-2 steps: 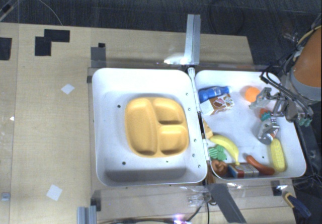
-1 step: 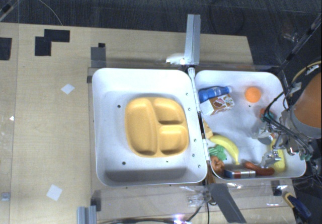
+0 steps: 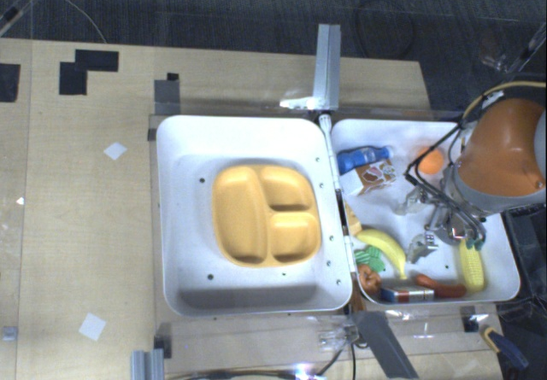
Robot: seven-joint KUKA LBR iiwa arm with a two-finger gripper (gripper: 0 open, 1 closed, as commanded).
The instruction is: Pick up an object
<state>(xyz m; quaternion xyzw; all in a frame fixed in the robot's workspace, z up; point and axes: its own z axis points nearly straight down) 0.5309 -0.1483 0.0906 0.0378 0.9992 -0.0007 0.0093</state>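
Your pickable objects lie in the right bin (image 3: pixel 513 284): a banana (image 3: pixel 385 248) near its left wall, a corn cob (image 3: pixel 472 266) toward the right, a red marker (image 3: pixel 436 287) along the front edge, a blue-capped packet (image 3: pixel 366 165) at the back and an orange ball (image 3: pixel 432 162) beside the arm. Your gripper (image 3: pixel 425 243) hangs over the bin floor between banana and corn; whether it grips anything, you cannot tell. In the left bin (image 3: pixel 184 199) rests a yellow divided tray (image 3: pixel 265 213).
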